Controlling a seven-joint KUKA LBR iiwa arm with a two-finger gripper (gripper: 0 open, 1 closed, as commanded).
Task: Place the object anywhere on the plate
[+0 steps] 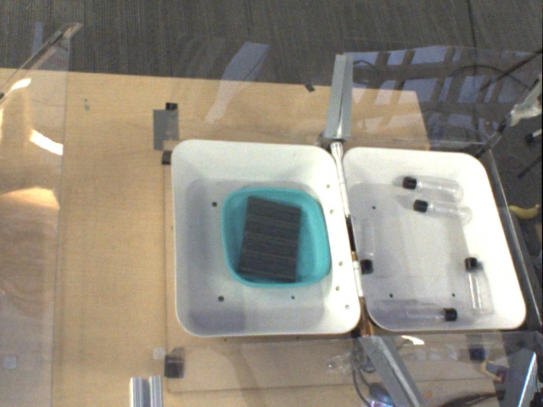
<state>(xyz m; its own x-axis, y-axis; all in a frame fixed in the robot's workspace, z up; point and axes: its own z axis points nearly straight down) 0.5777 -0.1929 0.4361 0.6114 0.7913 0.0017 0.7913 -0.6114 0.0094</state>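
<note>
A turquoise plate [316, 242] sits in the middle of the left bin [197, 227]. A dark grey ribbed rectangular block [270, 238] lies flat on the plate, its long side running roughly front to back, tilted slightly.
The right bin [501, 253] holds several clear tubes with black caps: two near the back [433, 186], one at the left wall [366, 248], one at the right [477, 282] and one along the front [424, 313]. A metal post [338, 100] stands behind the bins.
</note>
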